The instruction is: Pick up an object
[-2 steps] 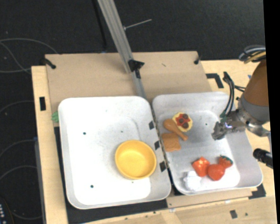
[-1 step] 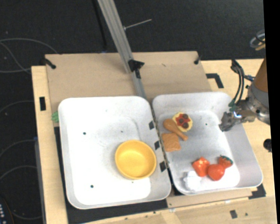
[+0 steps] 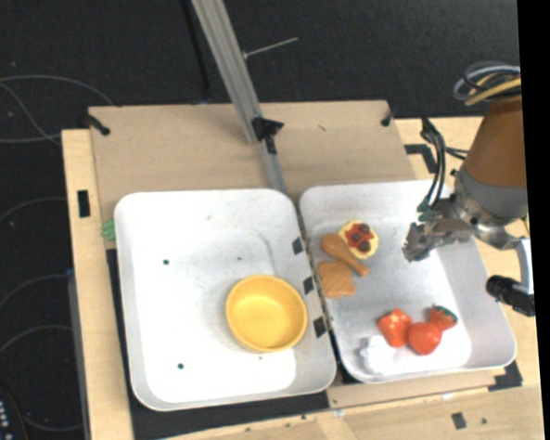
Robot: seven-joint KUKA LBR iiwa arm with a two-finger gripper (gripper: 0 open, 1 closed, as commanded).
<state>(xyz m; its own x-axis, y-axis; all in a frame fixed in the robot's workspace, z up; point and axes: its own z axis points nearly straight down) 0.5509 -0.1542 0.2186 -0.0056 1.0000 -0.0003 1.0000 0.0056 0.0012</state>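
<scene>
Red strawberries [image 3: 419,330] at 6 o'clock from tool [image 3: 416,245], low in right bin [image 3: 474,277], tart [image 3: 359,239] nearer at 9; tool grip state can't tell.

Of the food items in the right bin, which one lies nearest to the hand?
The small tart with red topping, left of the hand. The drumstick, bread and red fruits lie farther.

We count two white bins [image 3: 148,269], side by side. In the left one we see one yellow bowl [image 3: 266,313]. In the right one we find one tart [image 3: 359,239], two brown food pieces [image 3: 336,266], two red strawberries [image 3: 416,330] and one white lump [image 3: 372,356].
</scene>
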